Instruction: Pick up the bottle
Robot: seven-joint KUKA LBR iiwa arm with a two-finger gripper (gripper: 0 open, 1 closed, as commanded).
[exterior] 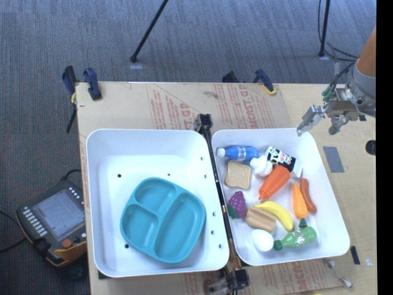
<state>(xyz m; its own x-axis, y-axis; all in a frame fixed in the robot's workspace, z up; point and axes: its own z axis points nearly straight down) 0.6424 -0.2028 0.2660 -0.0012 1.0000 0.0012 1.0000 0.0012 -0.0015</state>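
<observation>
A blue bottle (241, 153) with a white cap lies on its side at the back left of the right bin (328, 183). A green bottle (298, 238) lies near that bin's front right corner. My gripper (319, 125) hangs above the bench just beyond the right bin's back right corner. It is open, with nothing between its fingers, and well apart from both bottles.
The right bin also holds a toast slice (237, 175), a black-and-white carton (281, 158), a large carrot (274, 182), two thin carrots (299, 201), grapes (237, 204), a banana (276, 212) and an egg (263, 241). A blue divided plate (163, 220) lies in the left bin (104, 165).
</observation>
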